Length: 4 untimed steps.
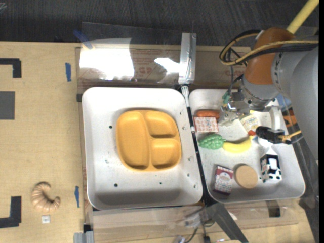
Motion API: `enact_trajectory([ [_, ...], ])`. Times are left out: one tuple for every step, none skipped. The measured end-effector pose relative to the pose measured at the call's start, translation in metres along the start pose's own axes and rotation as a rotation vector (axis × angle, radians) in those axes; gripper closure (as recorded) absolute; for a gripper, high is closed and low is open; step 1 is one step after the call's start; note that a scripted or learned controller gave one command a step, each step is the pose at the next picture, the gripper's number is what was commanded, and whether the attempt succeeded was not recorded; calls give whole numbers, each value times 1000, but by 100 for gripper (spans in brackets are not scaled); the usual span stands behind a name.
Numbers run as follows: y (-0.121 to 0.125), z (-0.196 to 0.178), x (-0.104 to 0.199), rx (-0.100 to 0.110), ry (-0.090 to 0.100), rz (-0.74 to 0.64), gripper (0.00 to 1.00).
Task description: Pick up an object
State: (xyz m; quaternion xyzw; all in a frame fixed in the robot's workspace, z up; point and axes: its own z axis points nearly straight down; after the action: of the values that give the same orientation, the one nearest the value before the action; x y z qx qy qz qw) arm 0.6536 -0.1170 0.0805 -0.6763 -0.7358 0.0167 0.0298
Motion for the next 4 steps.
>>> enact_trajectory([
  [-24, -6, -76, -66, -14, 252, 100],
  [-8, -4, -82, -20, 18, 593, 100],
  [-30, -6, -78, -69, 22, 881, 100],
  [-14, -49, -79, -65, -2, 589, 100],
])
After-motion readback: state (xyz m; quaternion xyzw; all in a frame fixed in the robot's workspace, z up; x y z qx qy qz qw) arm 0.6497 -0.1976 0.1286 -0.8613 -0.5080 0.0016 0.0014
